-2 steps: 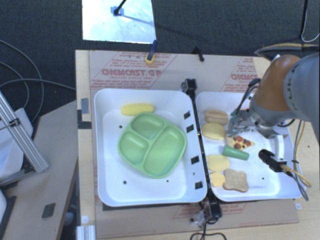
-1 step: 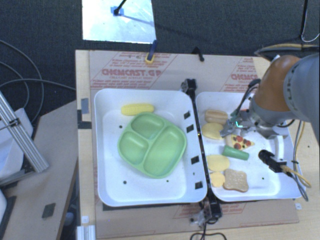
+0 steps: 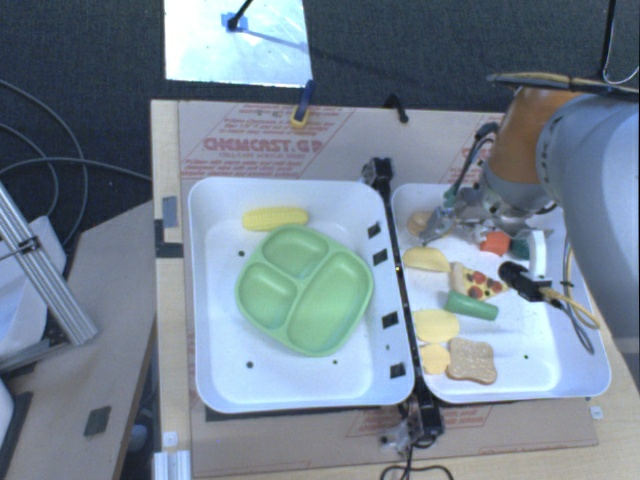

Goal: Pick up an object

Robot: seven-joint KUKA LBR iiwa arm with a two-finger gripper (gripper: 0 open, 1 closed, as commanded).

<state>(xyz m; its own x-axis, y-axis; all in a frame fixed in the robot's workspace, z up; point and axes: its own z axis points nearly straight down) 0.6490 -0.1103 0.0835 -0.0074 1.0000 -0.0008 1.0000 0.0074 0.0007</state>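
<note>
My gripper (image 3: 432, 230) reaches down into the far left corner of the right bin (image 3: 575, 368). A pale beige piece (image 3: 417, 222) lies right beside its tip. Just in front of it sits a yellow toy food piece (image 3: 426, 259). A pizza slice (image 3: 478, 282) and a green cucumber (image 3: 471, 306) lie near the middle of that bin. An orange-red piece (image 3: 495, 242) shows under the wrist. Nothing is visibly held.
Toast (image 3: 471, 360) and two yellow pieces (image 3: 436, 325) (image 3: 434, 358) lie at the right bin's front. The left bin (image 3: 215, 368) holds a green divided plate (image 3: 304, 289) and a yellow banana (image 3: 275, 218). A black divider (image 3: 392, 288) separates the bins.
</note>
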